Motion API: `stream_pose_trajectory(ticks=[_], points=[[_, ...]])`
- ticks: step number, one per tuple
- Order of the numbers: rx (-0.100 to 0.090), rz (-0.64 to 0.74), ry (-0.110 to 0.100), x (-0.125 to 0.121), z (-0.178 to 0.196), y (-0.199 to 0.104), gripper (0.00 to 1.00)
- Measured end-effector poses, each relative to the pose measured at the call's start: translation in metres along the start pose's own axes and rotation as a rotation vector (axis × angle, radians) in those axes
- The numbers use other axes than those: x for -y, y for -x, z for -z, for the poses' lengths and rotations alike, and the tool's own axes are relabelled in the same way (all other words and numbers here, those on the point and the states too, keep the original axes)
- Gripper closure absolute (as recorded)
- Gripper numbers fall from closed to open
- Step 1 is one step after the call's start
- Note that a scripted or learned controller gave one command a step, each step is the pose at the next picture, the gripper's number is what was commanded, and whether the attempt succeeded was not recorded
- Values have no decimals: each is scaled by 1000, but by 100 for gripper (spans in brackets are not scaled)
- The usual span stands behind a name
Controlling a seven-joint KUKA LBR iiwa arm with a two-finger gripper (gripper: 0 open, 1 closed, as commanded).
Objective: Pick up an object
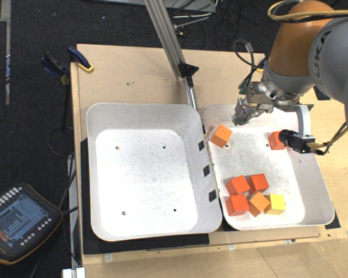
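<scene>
Right now the gripper [242, 118] hangs over the right bin [313, 184], near a small, light orange cube [221, 136] lying by the bin's left wall; whether its tips are parted, I cannot tell.

Tan wooden desk [133, 74] on dark carpeted floor [29, 28]. Metal rail [162, 25] slants in from top. Pendant [14, 222] lies lower left; blue clamp [66, 62] at desk's left corner. Cables [220, 10] trail on floor at top.
</scene>
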State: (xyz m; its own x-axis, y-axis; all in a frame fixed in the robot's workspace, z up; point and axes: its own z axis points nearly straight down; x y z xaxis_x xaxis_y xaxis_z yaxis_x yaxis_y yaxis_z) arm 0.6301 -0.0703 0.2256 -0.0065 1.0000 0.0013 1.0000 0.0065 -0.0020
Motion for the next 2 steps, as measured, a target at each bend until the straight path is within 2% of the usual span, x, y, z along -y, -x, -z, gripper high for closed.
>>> stream_pose_trajectory(ticks=[1, 2], points=[[-1, 2, 2, 17, 12, -53, 100], [0, 1, 0, 35, 2, -105, 100]])
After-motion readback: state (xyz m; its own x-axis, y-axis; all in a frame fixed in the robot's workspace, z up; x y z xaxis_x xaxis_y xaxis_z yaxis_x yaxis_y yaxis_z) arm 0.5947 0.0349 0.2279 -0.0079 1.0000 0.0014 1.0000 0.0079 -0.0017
